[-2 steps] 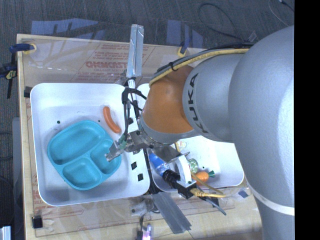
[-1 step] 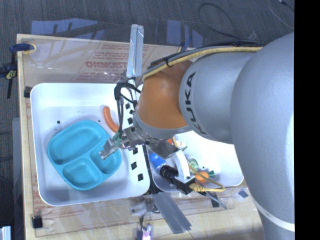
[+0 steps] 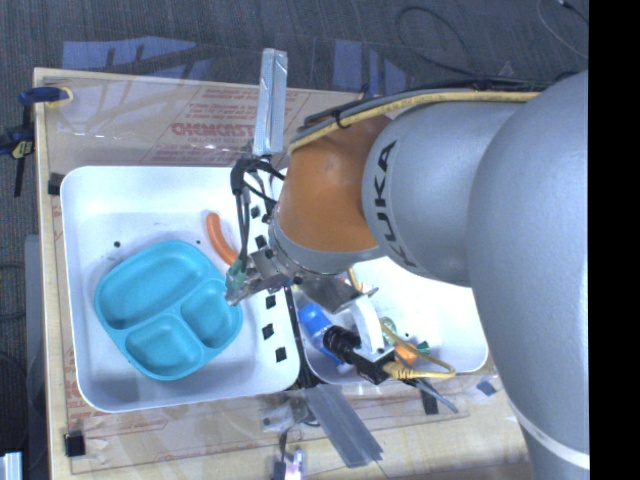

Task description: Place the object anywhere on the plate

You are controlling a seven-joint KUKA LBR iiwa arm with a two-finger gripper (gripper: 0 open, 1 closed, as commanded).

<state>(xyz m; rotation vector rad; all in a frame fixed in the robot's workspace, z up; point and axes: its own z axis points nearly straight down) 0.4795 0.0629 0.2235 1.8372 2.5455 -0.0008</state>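
We see the blue three-compartment plate (image 3: 168,308) in the left bin (image 3: 85,208), and an orange carrot-like piece (image 3: 218,236) lying on the bin floor just beside the plate's upper right rim. The gripper (image 3: 240,286) hovers at the plate's right edge; we can't tell its grip state

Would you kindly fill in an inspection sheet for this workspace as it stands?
Surface: wooden bench under clear sheeting, bearing two shallow white bins.
Job's things: blue three-compartment plastic plate in the left bin; orange sausage-shaped object beside the plate's far edge, on the bin floor.
Clutter: small mixed items in the right bin.
Grippers: gripper at the plate's right rim.
Cables: black cables along the wrist.
Surroundings: dark carpet.
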